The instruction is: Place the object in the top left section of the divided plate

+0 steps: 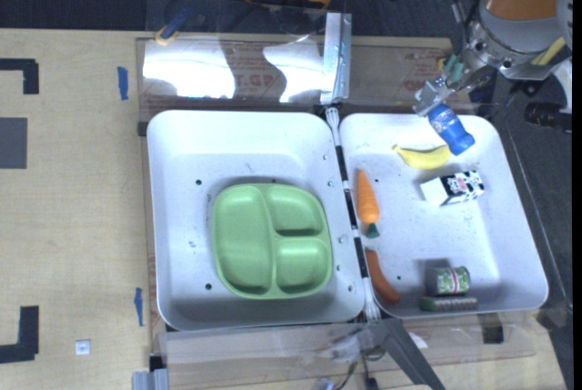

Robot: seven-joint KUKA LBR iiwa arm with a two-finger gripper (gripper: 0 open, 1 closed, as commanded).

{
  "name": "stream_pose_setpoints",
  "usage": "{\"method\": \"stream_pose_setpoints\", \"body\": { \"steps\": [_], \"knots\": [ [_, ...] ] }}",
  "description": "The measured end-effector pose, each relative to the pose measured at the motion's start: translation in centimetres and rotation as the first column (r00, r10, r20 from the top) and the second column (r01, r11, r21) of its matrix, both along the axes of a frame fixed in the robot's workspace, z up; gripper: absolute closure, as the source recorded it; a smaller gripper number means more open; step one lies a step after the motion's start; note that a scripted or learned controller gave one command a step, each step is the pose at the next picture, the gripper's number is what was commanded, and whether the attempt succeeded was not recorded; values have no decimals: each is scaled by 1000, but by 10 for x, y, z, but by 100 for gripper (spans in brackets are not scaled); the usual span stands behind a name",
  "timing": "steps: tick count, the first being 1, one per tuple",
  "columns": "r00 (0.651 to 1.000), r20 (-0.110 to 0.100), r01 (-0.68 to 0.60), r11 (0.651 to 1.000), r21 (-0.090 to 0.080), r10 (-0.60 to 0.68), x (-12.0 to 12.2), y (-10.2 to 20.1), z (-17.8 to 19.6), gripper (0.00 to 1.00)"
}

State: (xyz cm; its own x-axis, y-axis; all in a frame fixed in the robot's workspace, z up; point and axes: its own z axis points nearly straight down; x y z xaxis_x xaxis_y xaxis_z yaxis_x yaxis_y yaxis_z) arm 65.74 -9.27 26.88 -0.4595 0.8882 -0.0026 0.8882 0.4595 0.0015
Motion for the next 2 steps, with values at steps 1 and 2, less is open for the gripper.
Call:
{"method": "stream_pose_setpoints", "body": {
  "steps": [1,2],
  "knots": [
    [986,-1,-166,986,7,166,2,-28,-163,100],
    [966,0,-258,966,1,258,8,-24,-146,100]
  ]
}}
